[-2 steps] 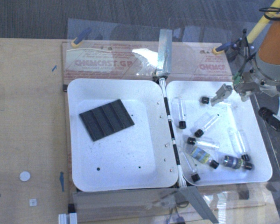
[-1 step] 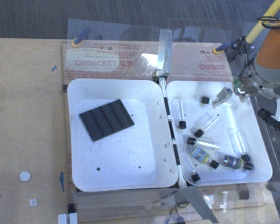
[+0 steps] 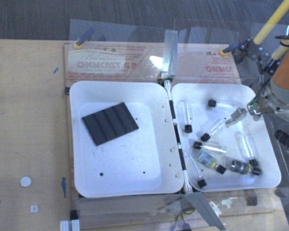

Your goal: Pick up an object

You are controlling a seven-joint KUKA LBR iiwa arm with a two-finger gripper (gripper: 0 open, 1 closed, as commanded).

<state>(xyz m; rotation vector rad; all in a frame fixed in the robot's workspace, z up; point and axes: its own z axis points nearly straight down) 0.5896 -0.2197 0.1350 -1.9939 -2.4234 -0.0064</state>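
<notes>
Two shallow white bins sit side by side on the bench. The left bin [image 3: 82,177] holds one dark grey ribbed slab [image 3: 110,123], rectangular, four raised bars across its top, lying flat and turned at an angle near the bin's upper left part.

The right bin [image 3: 274,177] holds a scatter of clear plastic vials with black caps. One vial [image 3: 186,115] lies nearly upright in the view beside the divider, cap at its lower end. A loose black cap [image 3: 212,103] rests near the far wall. A second vial [image 3: 213,130] lies slanted at mid-bin, cap at its lower left. Lower down, a vial with a yellowish label [image 3: 208,160] and a darker vial [image 3: 242,167] lie close together; another clear one [image 3: 245,147] lies near the right wall.

The arm enters from the right, orange band at the frame edge. The gripper [image 3: 237,115] hangs low over the right bin, its silvery tip just at the upper end of the slanted vial. Finger spread: cannot tell. Contact with that vial: cannot tell.
</notes>
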